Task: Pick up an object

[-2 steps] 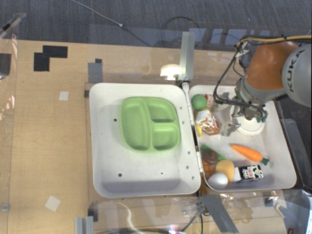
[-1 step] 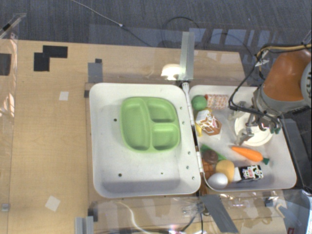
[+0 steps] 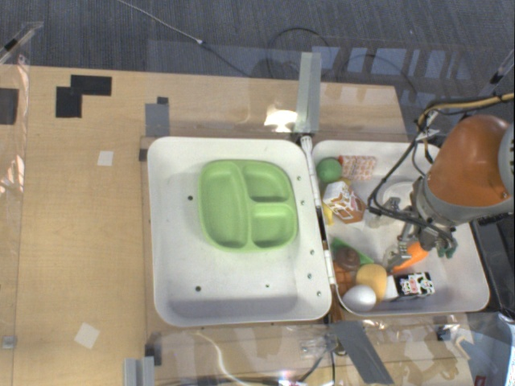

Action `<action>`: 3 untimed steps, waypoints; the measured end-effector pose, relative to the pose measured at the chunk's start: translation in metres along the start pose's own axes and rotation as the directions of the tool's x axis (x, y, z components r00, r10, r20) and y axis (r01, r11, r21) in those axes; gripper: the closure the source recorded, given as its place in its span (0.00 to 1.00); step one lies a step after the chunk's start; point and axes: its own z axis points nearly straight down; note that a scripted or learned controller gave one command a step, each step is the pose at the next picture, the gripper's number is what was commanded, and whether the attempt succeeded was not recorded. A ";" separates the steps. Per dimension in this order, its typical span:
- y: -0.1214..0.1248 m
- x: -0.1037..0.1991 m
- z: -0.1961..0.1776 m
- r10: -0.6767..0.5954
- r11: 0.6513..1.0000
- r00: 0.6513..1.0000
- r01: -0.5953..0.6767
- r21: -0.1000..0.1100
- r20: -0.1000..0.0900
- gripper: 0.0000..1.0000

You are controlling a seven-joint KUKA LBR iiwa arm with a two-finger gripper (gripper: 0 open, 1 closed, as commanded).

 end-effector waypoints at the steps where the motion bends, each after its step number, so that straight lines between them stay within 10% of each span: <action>1: 0.001 -0.005 -0.013 -0.008 1.000 1.000 0.007 0.002 0.016 1.00; 2: -0.040 -0.012 -0.079 -0.353 0.935 0.935 0.353 -0.002 -0.004 1.00; 3: -0.060 -0.016 -0.051 -0.697 0.717 0.717 0.697 -0.008 -0.004 1.00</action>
